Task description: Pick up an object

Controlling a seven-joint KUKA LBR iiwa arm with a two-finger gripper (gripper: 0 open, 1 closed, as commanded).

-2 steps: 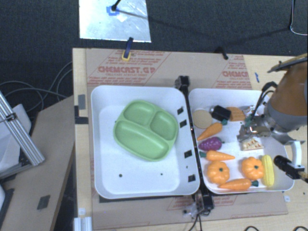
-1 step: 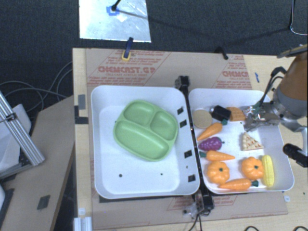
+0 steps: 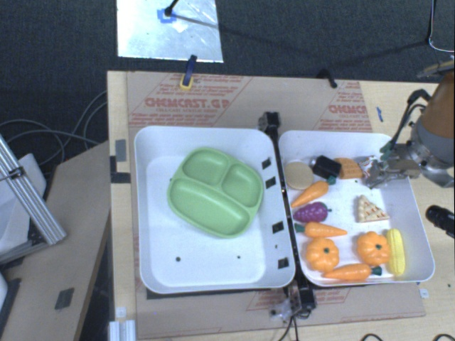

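Sitting side by side on the bench point(image 3: 213, 94) were two white bins, and the left bin point(image 3: 153, 212) had just a green divided plate point(image 3: 215, 190) lying in it, a bit tilted toward the middle. The right bin point(image 3: 418, 219) was where all the toy food was. The arm point(image 3: 435, 130) came in from the right, with its gripper point(image 3: 372, 170) hovering low over the top right part of that bin, just above the wedge of cake point(image 3: 370, 209). Honestly couldn't tell how the fingers were set, too small and blurry, and nothing was visibly caught between them. Going down in size: two little pumpkins point(image 3: 321, 253) sat near the front, with a corn cob point(image 3: 396, 251) touching the right-hand one, then three carrots point(image 3: 311, 193) scattered down the left side, a tan round cookie point(image 3: 299, 174) at the top left, an orange bread piece point(image 3: 349, 168) beside a black block point(image 3: 326, 167), and a purple grape bunch point(image 3: 311, 211) tucked between two carrots.
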